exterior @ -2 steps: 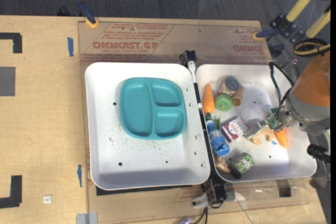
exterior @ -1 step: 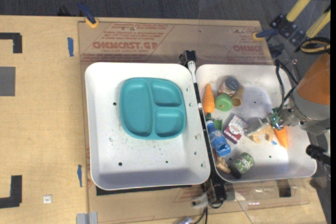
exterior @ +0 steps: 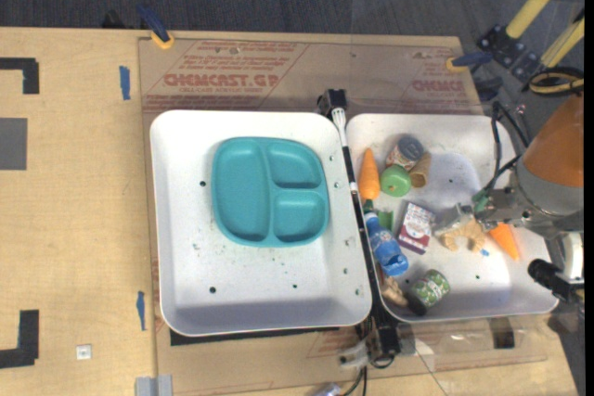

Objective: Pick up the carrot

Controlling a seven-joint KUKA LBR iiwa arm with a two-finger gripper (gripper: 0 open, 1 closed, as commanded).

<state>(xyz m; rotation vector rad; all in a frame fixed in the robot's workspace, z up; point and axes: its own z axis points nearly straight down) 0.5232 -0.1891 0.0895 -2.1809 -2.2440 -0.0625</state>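
A grey arm [exterior: 557, 190] with an orange band reaches in from the right over a wooden bench [exterior: 74, 199] bearing two shallow white bins. Its gripper [exterior: 484, 216] is low over the right bin [exterior: 464, 144], near that bin's right side. Whether the gripper is open or closed cannot be told at this slant, and nothing can be made out in its grasp.

The left bin [exterior: 186, 274] lies well away on the gripper's far side and holds a teal divided plate [exterior: 269, 190].

The carrot [exterior: 369, 173] lies well apart from the gripper, across the clutter and against the right bin's left wall, slightly higher in the view and pointing along that wall. Between carrot and gripper sit a red-and-white packet [exterior: 416, 227], a green round piece [exterior: 396, 182] and a small tin [exterior: 407, 149]. Below the carrot and further left of the gripper lies a blue bottle [exterior: 382, 248], with a green-patterned can [exterior: 430, 287] down and to the gripper's left. A smaller orange tapered piece [exterior: 504, 239] lies just beside the gripper, on its lower right; contact cannot be told.
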